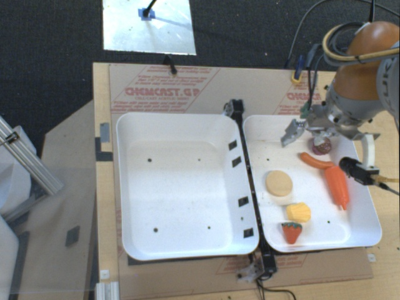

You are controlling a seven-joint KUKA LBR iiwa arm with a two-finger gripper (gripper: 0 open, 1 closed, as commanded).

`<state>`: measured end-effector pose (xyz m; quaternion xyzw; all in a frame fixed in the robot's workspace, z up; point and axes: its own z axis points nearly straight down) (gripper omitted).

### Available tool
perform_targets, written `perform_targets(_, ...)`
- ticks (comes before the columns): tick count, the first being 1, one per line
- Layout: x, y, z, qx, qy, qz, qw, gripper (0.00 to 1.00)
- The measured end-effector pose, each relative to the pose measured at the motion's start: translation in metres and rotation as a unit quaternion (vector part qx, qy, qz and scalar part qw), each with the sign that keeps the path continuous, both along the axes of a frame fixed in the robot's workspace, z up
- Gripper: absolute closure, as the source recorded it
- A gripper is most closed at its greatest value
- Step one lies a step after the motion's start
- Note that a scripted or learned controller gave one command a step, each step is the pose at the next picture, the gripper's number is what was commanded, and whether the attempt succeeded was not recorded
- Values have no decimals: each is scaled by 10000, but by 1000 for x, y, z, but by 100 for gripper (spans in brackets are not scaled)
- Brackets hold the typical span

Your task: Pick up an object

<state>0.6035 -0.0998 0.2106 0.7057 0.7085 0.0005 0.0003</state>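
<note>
Grey metal two-finger gripper (310, 132) hung over the back of the right white bin (369, 230), its fingers spread apart with nothing visible between them.

One finger (291, 134) pointed left over bare bin floor; the other was hard to make out beside a small dark red round object (322, 145), partly hidden by the wrist. Near it lay a curved orange sausage-shaped piece (315, 161), a long orange carrot (337, 187), a tan disc (279, 183), a yellow block (299, 213) and a red strawberry (291, 232).

The arm (365, 74) runs off the right edge, partly hiding a dark round object (322, 146).
</note>
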Motion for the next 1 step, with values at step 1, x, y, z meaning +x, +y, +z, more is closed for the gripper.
perform_targets(1, -53, 60, 42, 11, 11, 19, 10000, 0)
